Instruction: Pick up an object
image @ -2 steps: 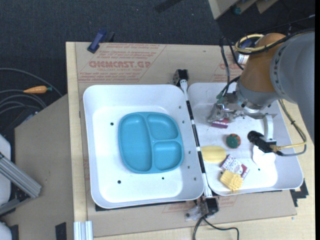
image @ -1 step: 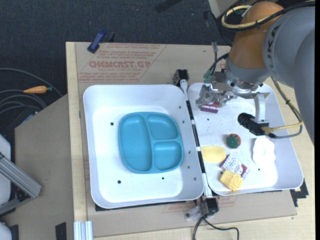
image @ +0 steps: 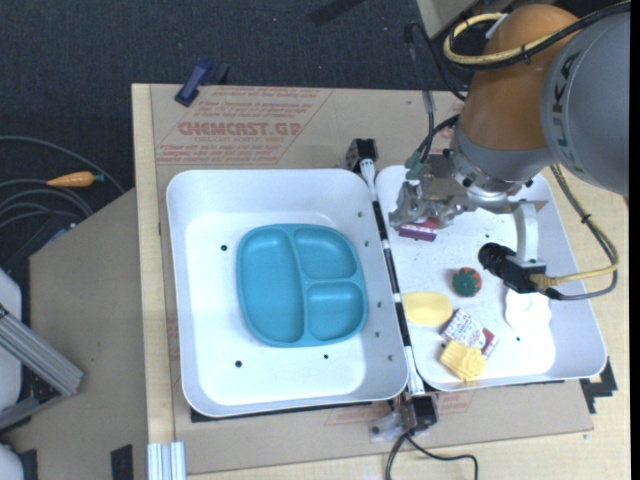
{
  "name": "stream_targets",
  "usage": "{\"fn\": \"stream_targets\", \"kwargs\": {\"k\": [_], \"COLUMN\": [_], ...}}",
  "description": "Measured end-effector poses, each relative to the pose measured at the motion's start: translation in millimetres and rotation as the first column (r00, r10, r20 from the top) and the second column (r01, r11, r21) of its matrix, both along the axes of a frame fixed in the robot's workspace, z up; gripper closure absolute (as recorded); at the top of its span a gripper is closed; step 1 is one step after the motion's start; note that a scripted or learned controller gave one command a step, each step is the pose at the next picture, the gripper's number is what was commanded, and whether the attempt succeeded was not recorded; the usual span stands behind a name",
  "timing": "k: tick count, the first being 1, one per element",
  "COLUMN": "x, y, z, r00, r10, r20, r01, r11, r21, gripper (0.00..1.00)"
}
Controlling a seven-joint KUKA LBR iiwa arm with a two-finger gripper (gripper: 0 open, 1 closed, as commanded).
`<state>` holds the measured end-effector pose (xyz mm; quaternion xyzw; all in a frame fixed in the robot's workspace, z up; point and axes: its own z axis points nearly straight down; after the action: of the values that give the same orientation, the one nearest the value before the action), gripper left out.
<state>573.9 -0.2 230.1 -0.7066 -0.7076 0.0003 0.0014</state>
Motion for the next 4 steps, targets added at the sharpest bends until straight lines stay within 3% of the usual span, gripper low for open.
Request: {"fn": "stream_targets", "kwargs": {"k": [1, 2, 3, 4], "x": [-41, -65, -42, 10], "y": [-25, -22, 52, 71], "z": [10, 15, 7, 6], "r00": [1.0, 1.0, 1.0, 1.0], "r10": [-0.003, -0.002, 0.0, 0.0], "r20": [-0.001, -0.001, 0.003, 0.002], "r01": [0.003, 0.002, 0.0, 0.0], "r11": [1.0, 1.0, 1.0, 1.0], "r21": [-0.001, 0.0, 0.0, -0.001], "gripper": [1.0, 1.0, 1.0, 1.0]}}
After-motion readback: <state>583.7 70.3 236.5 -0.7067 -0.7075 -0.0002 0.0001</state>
